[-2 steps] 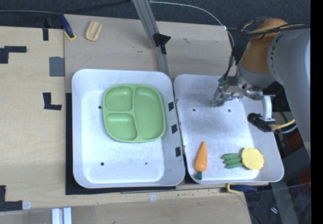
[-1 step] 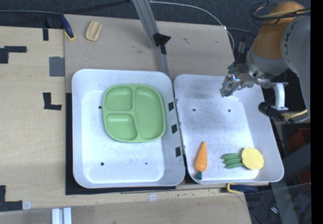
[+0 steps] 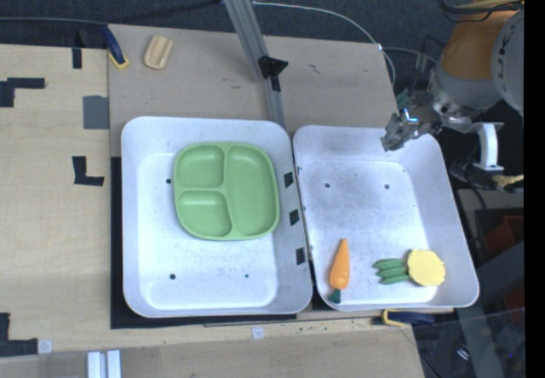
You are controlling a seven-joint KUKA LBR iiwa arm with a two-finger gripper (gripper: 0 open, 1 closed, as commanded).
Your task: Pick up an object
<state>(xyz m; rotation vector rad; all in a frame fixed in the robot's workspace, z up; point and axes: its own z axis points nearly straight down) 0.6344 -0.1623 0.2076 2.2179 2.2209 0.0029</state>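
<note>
An orange toy carrot (image 3: 340, 263) lies near the front left of the right bin (image 3: 366, 163). To its right rest a small green pod-like toy (image 3: 391, 271) and a yellow round toy (image 3: 426, 267), touching each other. My gripper (image 3: 397, 133) hangs over the bin's far right corner, well away from the toys, with nothing visibly held. A green divided plate (image 3: 226, 190) sits in the left bin (image 3: 145, 197).
A grey metal pole (image 3: 247, 23) slants across the bench behind the bins. A tan block (image 3: 157, 52) and a blue-yellow object (image 3: 115, 48) lie on the bench at the far left. Cables run near the arm at the right.
</note>
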